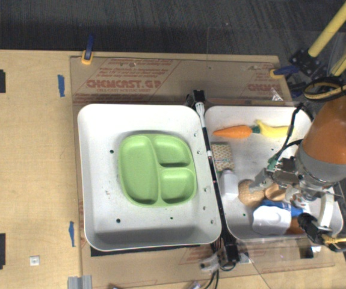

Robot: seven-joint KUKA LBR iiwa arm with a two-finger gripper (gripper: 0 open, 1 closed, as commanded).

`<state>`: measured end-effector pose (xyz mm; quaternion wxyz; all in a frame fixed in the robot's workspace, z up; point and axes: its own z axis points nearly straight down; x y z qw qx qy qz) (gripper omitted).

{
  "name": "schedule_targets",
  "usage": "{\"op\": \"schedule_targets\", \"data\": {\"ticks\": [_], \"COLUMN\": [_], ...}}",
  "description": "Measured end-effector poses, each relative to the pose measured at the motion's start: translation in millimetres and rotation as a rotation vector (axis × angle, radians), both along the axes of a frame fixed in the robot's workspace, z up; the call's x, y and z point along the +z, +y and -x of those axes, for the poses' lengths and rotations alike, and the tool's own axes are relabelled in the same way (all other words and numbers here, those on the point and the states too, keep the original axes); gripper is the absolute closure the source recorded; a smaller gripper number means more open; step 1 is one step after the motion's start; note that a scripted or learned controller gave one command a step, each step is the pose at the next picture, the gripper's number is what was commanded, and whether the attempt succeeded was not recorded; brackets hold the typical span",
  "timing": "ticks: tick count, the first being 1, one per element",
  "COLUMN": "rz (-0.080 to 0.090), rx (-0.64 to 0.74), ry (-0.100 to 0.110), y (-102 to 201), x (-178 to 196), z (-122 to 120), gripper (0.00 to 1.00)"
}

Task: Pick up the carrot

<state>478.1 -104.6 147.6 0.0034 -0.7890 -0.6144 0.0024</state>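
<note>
The carrot [233,132] is orange and lies on its side at the back left of the right bin [245,230], next to a yellow banana-shaped piece [273,130]. My gripper [283,182] hangs low over the middle of that bin, nearer the front than the carrot and apart from it. It is above a brown bread-like item [251,191]. The grey arm with its orange band [335,140] comes in from the right and hides the bin's right side.
A white and blue bottle [272,217] lies at the right bin's front. A small checkered piece [222,155] and a white item [227,177] sit along its left wall. The left bin [94,161] holds a green divided plate [157,168].
</note>
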Motion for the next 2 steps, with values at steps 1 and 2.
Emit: {"op": "schedule_targets", "data": {"ticks": [1, 2], "rz": [0.0, 0.005], "rx": [-0.123, -0.127], "ry": [-0.015, -0.018], "y": [8, 5], "x": [-58, -47], "z": [-6, -6], "gripper": [0.0, 1.0]}}
